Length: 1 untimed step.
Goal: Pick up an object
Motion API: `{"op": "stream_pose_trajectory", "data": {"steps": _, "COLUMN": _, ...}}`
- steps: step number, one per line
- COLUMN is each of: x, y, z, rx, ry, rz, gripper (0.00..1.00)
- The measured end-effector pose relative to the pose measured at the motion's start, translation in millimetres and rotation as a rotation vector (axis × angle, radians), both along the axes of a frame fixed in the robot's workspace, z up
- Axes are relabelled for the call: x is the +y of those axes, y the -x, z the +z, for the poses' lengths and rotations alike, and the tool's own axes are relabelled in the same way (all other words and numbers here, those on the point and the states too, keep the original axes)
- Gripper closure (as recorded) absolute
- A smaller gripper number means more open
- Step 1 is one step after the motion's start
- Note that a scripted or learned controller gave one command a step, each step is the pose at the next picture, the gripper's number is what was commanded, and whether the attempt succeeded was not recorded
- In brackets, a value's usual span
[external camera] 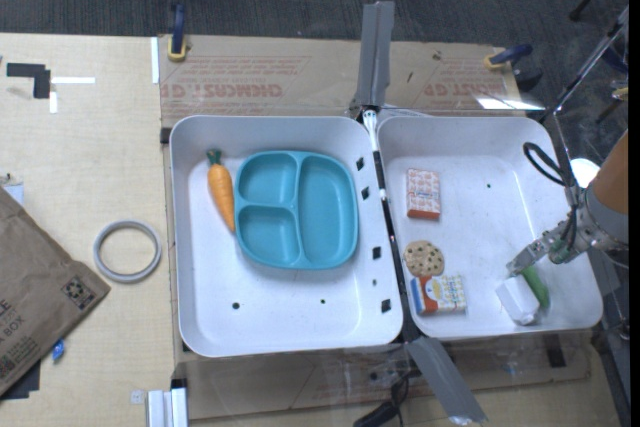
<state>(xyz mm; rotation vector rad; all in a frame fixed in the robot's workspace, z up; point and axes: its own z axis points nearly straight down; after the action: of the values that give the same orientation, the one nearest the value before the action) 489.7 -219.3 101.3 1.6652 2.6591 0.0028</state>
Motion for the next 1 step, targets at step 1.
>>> {"op": "stream_pose_trajectory", "data": {"steps": 1, "x": 0.2, "y": 0.0, "z": -0.1, "rx": 0.001, "ry": 0.0, "rz": 0.001, "gripper": 0.0}}
